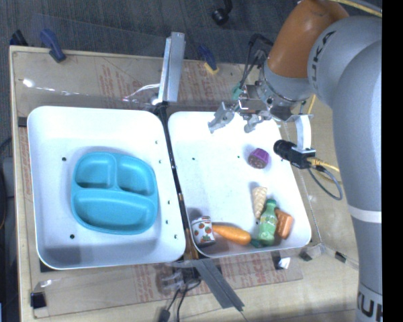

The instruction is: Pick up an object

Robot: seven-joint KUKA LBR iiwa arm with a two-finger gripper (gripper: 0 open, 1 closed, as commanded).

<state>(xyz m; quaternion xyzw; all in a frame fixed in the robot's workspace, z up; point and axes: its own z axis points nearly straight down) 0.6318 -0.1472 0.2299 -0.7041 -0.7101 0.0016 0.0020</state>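
My gripper [236,121] hangs open and empty over the right bin's [188,180] far edge, purple toy [258,157] nearby, carrot [230,233], bottle [267,223], cone [258,199] clustered near the front, blue tray [114,192] in the left bin [47,133].

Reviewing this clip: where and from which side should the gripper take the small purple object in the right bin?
Probably straight from above, fingers closing across the middle of the purple object. It lies alone on the right bin floor, apart from the pile at the near edge, with free space around it.

A blue divided tray [114,192] lies in the left white bin [47,126] on the desk [87,79].
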